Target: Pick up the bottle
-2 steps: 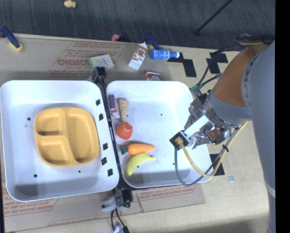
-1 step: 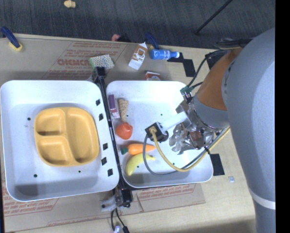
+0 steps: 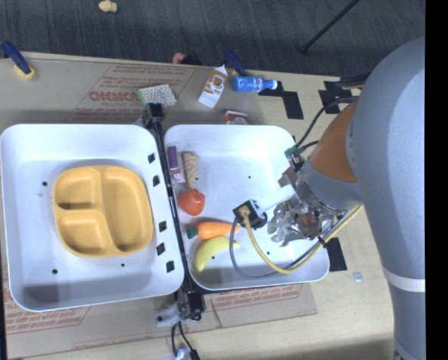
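A small blue bottle [image 3: 251,85] with a white cap end lies on its side on the bench, just beyond the far rim of the right bin [image 3: 231,135]. My gripper [image 3: 285,227] hangs low over the right side of that bin, well short of the bottle and nearer the camera. Nothing can be made out in it. A yellow cable [image 3: 265,257] loops under the wrist, and a black fitting [image 3: 246,212] sits to the gripper's left.
The right bin holds a banana [image 3: 208,252], a carrot [image 3: 214,229], a red fruit [image 3: 192,201], a cone [image 3: 189,165] and a purple packet [image 3: 173,163]. A yellow divided plate [image 3: 103,210] fills the left bin. Small cartons [image 3: 213,87] lie near the bottle.
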Controlling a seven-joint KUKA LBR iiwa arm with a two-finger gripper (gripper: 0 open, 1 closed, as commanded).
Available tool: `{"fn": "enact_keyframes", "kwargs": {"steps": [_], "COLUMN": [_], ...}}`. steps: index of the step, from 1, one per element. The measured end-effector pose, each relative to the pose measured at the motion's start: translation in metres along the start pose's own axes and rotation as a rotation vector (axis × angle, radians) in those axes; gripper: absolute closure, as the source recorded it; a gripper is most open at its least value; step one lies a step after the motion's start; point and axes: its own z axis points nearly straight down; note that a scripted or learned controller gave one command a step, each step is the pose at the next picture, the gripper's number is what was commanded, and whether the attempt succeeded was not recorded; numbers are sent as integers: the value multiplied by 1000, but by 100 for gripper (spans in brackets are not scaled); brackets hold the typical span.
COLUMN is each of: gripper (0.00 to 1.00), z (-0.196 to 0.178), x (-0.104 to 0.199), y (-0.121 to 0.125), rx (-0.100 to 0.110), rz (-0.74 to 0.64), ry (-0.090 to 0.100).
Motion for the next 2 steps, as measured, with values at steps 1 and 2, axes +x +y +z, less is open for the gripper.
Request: {"fn": "enact_keyframes", "kwargs": {"steps": [1, 2], "gripper": [100, 100], "z": [-4, -18], "x": [-5, -1], "y": [25, 11], "rx": [-1, -2], "rz": [0, -54], "ry": [3, 3]}}
